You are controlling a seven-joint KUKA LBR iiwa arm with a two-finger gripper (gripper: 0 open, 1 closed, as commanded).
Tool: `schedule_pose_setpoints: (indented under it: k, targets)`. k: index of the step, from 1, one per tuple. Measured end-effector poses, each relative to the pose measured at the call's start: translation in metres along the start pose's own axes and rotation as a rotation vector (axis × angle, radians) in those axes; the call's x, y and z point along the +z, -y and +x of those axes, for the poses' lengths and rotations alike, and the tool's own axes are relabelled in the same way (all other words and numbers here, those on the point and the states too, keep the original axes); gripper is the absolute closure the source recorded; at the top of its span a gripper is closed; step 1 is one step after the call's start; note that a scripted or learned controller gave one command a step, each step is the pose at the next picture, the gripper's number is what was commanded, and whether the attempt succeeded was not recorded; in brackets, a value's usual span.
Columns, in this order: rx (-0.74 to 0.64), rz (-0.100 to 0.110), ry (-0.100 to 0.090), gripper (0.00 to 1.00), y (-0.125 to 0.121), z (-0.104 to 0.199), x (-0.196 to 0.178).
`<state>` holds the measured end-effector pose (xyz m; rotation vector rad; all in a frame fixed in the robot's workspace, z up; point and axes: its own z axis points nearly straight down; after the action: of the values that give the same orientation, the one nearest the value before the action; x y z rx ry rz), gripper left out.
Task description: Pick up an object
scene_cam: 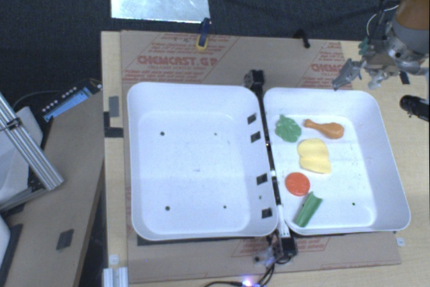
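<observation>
Grey, the tool [358, 74] hovers spread at upper right, approach unfinished; next it must descend onto the drumstick [325, 128].

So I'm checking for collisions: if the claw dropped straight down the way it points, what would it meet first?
Probably the back rim of the right bin, or the cardboard just behind it; the claw hangs there, though depth is unclear.

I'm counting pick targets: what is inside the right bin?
The right bin holds five toy foods: green broccoli, a chicken drumstick, a yellow piece, a red-orange disc and a green stick. None covers another.
</observation>
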<state>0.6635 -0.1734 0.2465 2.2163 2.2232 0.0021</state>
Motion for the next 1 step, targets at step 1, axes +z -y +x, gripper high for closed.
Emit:
schedule_pose_setpoints:
  k: [1]
  targets:
    - [-0.003, -0.004, 0.001, 1.0, -0.0009, -0.0001, -0.0116]
